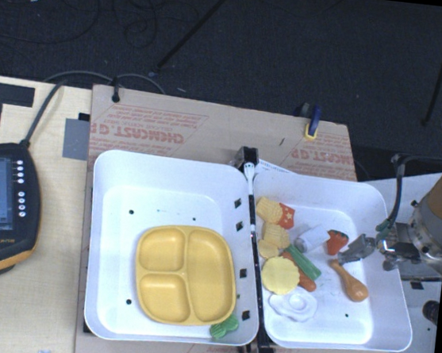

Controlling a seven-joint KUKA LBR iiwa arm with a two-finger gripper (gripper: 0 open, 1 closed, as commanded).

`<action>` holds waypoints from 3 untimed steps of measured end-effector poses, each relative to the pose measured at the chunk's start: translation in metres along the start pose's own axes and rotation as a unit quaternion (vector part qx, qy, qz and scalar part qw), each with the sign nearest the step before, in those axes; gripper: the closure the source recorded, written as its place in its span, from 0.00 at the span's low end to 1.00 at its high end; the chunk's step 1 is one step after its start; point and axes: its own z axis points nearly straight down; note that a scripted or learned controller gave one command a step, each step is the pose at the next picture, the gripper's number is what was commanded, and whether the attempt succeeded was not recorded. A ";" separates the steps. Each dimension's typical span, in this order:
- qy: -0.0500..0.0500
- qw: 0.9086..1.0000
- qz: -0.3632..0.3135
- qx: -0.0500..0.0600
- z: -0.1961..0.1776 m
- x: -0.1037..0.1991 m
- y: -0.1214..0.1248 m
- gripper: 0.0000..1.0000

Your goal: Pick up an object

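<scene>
Toys crowd the right bin (pixel 382 327), and that is where your pick has to happen. The gripper (pixel 362 250) sits low over that bin's right half, reaching in from the right, with its dark fingers pointing left toward a small red piece (pixel 336 243). You can see a gap between the fingers and nothing lodged in it, so read the gripper as parted and carrying nothing.

Just below the fingers lies an orange drumstick-shaped toy (pixel 349 282), slanting down to the right, apart from the main heap. Judged from this layout, it is your best target: it has bare white bin floor on both long sides, so the fingers can straddle it without nudging neighbours. Turn the wrist so the fingers close across its narrow shaft, not along it, and come straight down before closing.

Avoid the cluster nearer the divider. There a yellow disc (pixel 280 275), a green stick (pixel 303 262), a white ring-like piece (pixel 293 304) and a yellow and red toy (pixel 274 213) lie touching or overlapping, and a grab there would likely pinch two things or slide off.

The left bin (pixel 118 199) holds a yellow divided plate (pixel 185 275) and a small green piece (pixel 225 328) at its lower right corner; both are far from the gripper and the plate looks too flat to grasp.

Lift slowly and check that something actually sits between the fingers.
</scene>
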 end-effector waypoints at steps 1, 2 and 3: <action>0.001 1.000 0.000 0.001 -0.010 -0.001 0.000 1.00; 0.001 1.000 -0.005 -0.002 -0.054 0.091 0.023 1.00; 0.002 1.000 -0.003 0.005 -0.013 0.162 -0.017 1.00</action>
